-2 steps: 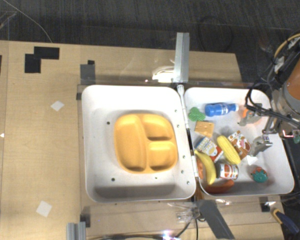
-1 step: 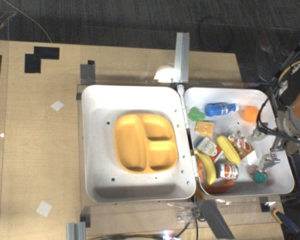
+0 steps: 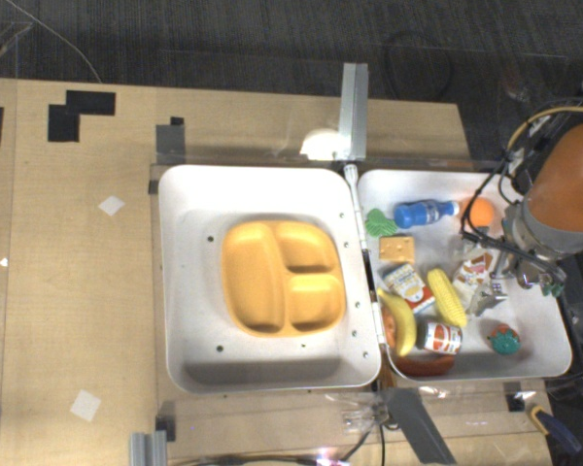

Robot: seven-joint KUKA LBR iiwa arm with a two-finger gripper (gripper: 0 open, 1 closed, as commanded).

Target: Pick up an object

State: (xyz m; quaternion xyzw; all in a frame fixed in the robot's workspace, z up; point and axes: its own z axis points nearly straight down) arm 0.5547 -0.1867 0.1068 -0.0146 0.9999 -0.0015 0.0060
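Bench (image 3: 68, 289) of pale wood, bearing two shallow white bins side by side. Left bin (image 3: 189, 260) holding one yellow tray (image 3: 282, 275) with three compartments, lying flat near the centre. Right bin (image 3: 554, 352) crowded with small items. Arm (image 3: 568, 187) entering from the right, orange band showing above the grey wrist, over the right bin's far right part. Gripper (image 3: 486, 280) lowered among the items at the bin's middle right; fingers hidden in clutter, so impossible to tell whether apart, together, or clamped on anything.

Items in right bin, larger first:
- Blue bottle (image 3: 426, 212) on its side near the far wall.
- Banana (image 3: 400, 320) along the left wall, toward the near end.
- Corn cob (image 3: 447, 297) just right of the banana, tilted.
- Red can (image 3: 439, 338) lying at the near edge, touching the banana's lower end.
- Carton (image 3: 404, 280), white with a printed label, between cracker and banana.
- Cracker (image 3: 396, 249), square and tan, below the green item.
- Green item (image 3: 379, 223) at the far left corner, kind unclear.
- Orange ball (image 3: 481, 212) just right of the bottle, beside the wrist.
- Teal item (image 3: 503, 339) at the near right, apart from the rest.

Nothing seen lifted clear of the bin floor.
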